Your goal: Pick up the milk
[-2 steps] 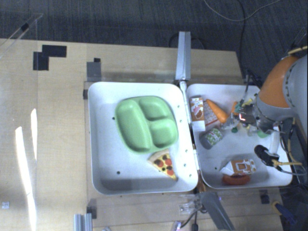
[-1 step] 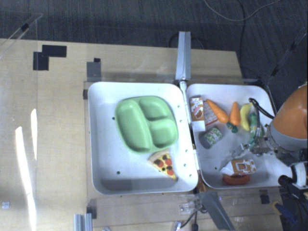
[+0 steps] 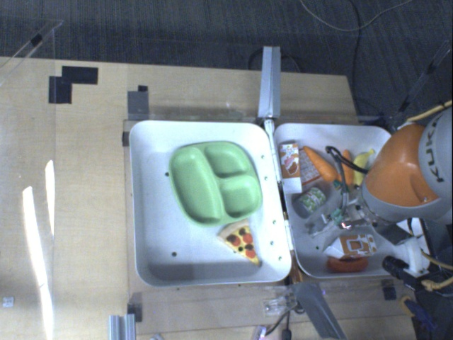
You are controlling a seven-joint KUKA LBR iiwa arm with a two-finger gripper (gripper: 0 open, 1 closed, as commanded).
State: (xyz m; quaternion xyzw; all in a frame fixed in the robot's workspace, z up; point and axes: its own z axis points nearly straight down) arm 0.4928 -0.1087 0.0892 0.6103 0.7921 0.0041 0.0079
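Observation:
The milk, a small brown-and-white carton, lies flat against the left wall of the right bin, near its far end. Beside it on the right is an orange carrot. My gripper is low in the middle of the right bin, below the arm's orange band. It is nearer the camera than the milk and to its right, and apart from it. It hangs between a small grey-green can and an orange-and-white box.
A red sausage lies at the right bin's near edge, and a yellow item sits at its far side. The left bin holds a green divided plate and a pizza slice. A metal post stands between the bins.

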